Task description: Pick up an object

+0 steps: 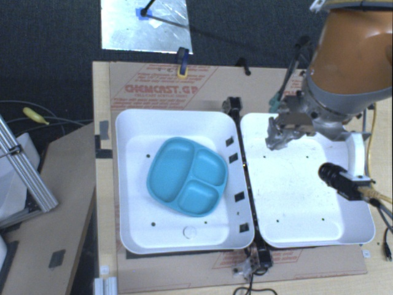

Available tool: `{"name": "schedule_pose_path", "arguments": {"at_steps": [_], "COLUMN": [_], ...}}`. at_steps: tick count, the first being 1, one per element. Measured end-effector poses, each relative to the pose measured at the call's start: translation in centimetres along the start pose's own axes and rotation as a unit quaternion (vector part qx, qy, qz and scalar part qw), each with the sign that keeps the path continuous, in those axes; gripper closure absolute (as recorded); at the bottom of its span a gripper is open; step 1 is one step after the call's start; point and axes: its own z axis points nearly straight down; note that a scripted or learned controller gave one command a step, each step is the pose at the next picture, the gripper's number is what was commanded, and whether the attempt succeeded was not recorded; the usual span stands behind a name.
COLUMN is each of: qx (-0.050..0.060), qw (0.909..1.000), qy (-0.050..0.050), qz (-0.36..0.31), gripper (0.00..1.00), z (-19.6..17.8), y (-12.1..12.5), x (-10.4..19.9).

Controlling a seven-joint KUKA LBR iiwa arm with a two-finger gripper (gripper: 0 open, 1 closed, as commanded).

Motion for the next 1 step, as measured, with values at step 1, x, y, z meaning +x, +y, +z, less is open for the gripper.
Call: {"name": "schedule_pose_path", "arguments": {"at_steps": [1], "qx": [-0.006], "qw": [0.9999], "qy": [0.003], "qz": [-0.009], "gripper": [1.0], "z": [-3.53], "y": [-1.16], "x": [9.53]}}
